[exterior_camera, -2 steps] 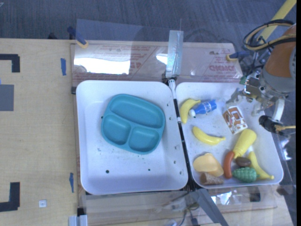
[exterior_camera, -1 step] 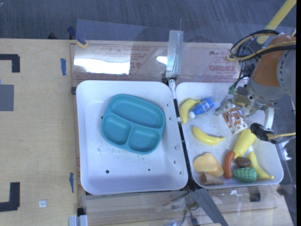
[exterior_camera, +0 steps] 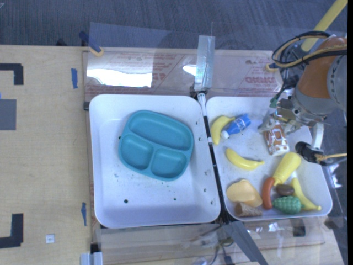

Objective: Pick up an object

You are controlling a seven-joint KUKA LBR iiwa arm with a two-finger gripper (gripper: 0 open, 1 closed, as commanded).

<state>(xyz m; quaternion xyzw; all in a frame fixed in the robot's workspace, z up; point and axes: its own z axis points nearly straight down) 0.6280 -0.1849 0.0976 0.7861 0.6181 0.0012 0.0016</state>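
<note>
The right bin (exterior_camera: 325, 200) holds several toy foods. A curved yellow banana (exterior_camera: 219, 127) lies beside a small blue bottle (exterior_camera: 237, 124) near the bin's back left. A second yellow banana (exterior_camera: 243, 159) rests mid-bin. A red and white snack packet (exterior_camera: 276, 140) lies at the back right, and my gripper (exterior_camera: 282, 118) hangs just above its far end. Close to the front sit a yellow squash (exterior_camera: 287, 167), a red sausage (exterior_camera: 267, 192), a green piece (exterior_camera: 287, 204) and a pale orange wedge (exterior_camera: 243, 191).
The left bin (exterior_camera: 105, 197) bears a blue divided plate (exterior_camera: 156, 144). A metal post (exterior_camera: 205, 62) stands behind the bins' shared wall. The grey arm with its orange band (exterior_camera: 315, 81) and cables crowd the right bin's back right corner.
</note>
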